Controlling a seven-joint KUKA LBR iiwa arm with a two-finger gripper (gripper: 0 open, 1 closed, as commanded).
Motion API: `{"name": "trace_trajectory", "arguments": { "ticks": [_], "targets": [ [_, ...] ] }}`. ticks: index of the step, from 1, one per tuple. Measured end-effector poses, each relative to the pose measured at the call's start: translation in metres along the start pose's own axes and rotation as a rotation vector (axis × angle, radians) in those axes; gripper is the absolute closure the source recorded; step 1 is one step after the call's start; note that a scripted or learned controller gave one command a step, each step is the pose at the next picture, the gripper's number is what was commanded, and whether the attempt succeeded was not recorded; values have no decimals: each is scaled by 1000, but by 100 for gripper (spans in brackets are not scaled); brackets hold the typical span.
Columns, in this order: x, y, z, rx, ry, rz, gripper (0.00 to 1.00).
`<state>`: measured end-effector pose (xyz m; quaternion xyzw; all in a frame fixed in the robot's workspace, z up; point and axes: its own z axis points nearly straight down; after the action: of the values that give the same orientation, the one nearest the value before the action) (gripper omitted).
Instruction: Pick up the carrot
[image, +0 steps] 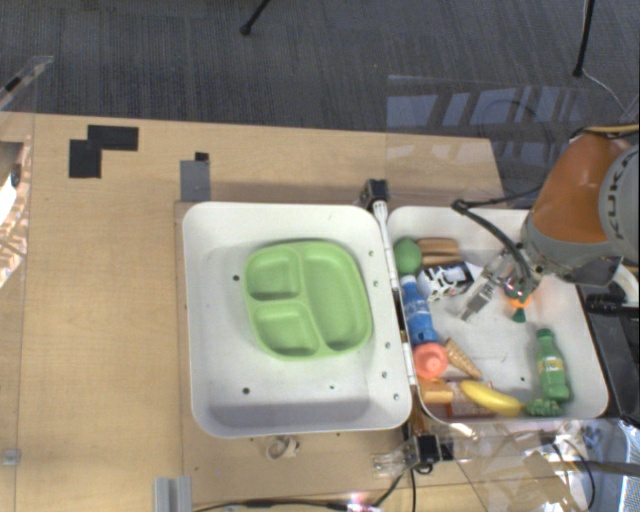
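The carrot (516, 293) is a small orange piece with a green top, lying in the right bin (588, 330) near its right wall. My gripper (497, 287) hangs low over the bin right beside the carrot, partly covering its upper end. The grey wrist with its orange band reaches in from the right, above the gripper. Whether the carrot is gripped or only lies under the gripper is unclear.
The right bin also holds a green bottle (550, 366), a banana (490, 398), a cone (462, 357), a pink cup (430, 361), a blue bottle (416, 316), a green ball (407, 255) and a brown block (438, 246). A green divided plate (305, 298) lies in the left bin (215, 390).
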<state>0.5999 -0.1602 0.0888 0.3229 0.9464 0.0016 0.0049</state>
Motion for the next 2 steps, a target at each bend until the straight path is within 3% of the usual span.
{"name": "trace_trajectory", "arguments": {
  "ticks": [1,2],
  "targets": [
    [-6,-49,-1,1,-5,-75,0],
    [10,-64,-2,-2,-7,-176,0]
  ]
}}
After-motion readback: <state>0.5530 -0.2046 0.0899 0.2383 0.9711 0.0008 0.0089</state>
